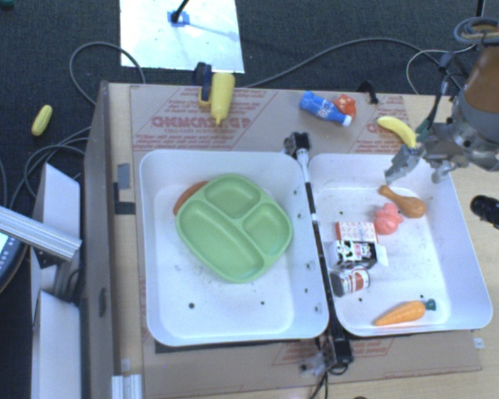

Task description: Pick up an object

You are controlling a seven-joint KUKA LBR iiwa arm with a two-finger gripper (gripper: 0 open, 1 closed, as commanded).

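Though pincer (pixel 422 166) open, drumstick (pixel 402 200) just below, apart.

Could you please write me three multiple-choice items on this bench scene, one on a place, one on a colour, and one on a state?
1. Where does the carrot lie?
A. left bin
B. right bin
C. on the floor

2. What colour is the divided plate?
A. green
B. red
C. blue

3. How do the fingers of the gripper stand?
A. shut on the carrot
B. shut on the plate
C. open, with nothing between them

Answers: 1 B, it rests near that bin's front edge. 2 A, pale green in the left bin. 3 C, they are spread above the drumstick.
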